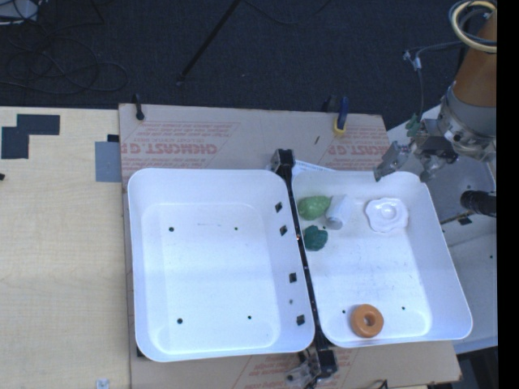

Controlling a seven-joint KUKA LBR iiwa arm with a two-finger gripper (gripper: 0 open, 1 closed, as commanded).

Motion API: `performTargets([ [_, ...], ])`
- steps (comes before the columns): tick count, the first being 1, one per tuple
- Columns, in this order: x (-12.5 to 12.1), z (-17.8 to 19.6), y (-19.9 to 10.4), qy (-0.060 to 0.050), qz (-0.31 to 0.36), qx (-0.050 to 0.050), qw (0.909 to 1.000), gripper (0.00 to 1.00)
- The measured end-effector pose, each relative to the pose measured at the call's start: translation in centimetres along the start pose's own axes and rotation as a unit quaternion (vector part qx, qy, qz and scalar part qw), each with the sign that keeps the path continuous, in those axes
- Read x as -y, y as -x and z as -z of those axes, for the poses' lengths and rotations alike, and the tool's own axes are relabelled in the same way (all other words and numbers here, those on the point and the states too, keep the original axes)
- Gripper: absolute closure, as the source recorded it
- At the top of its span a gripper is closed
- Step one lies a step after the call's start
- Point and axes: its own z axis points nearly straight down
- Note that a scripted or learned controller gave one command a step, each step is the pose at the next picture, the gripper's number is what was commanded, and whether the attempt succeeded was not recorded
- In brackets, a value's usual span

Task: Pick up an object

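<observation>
Orange foam ring [367, 320] lies at near edge of right white bin [454, 298], well apart from my gripper [399, 160] over far rim; grip state: can't tell

The grey arm with its orange band [477, 63] is cut off by the top and right edges. Its end effector [403, 159] is small and dark against the clutter, so its fingers cannot be made out. The small pale translucent object [336, 211] beside the light green lump [313, 207] is too blurred to identify.
</observation>
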Motion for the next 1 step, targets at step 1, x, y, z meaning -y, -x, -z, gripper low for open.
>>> performTargets([
  [1, 1.93, -12.22, -5.05, -0.008, 0.001, -0.003, 1.0000, 0.00],
])
